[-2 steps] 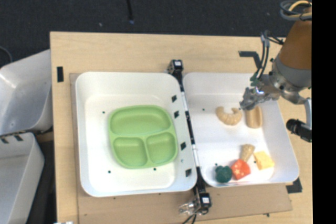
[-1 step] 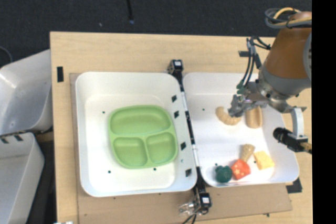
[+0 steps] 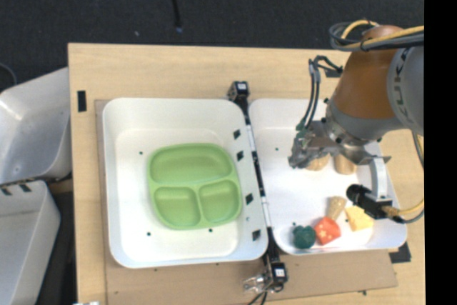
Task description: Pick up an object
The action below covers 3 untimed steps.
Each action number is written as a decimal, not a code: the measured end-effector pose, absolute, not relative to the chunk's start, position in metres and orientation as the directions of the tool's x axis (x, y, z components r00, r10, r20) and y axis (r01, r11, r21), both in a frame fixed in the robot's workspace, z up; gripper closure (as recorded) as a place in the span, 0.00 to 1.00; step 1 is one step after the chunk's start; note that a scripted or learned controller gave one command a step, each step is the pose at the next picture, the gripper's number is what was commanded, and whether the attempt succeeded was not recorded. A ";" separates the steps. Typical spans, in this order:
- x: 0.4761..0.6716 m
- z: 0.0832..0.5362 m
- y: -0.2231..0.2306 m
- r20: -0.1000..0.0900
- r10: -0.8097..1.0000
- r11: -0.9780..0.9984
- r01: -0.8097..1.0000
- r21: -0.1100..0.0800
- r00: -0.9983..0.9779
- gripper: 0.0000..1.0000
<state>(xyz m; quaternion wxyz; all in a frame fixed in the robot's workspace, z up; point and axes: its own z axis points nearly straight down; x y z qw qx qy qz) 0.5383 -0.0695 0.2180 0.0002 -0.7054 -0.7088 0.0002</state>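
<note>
In the camera view my gripper [image 3: 308, 153] hangs low over the middle of the right bin [image 3: 282, 118], under the grey arm with its orange band. A tan, rounded object [image 3: 318, 163] lies right beneath it, and a second tan piece [image 3: 344, 165] sits just to its right. Near the bin's front edge lie a dark green object [image 3: 304, 236], a red-orange object [image 3: 327, 230], a small tan piece [image 3: 336, 208] and a yellow wedge [image 3: 359, 219]. The arm hides the fingertips.
The left bin [image 3: 125, 125] holds a light green divided plate [image 3: 193, 184]. A clamp [image 3: 238, 90] sits at the back of the rim where the bins meet, another at the front [image 3: 273, 272]. Cables loop off the arm at the right.
</note>
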 end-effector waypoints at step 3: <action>0.492 0.243 0.077 0.001 1.000 0.007 1.000 -0.002 -0.007 1.00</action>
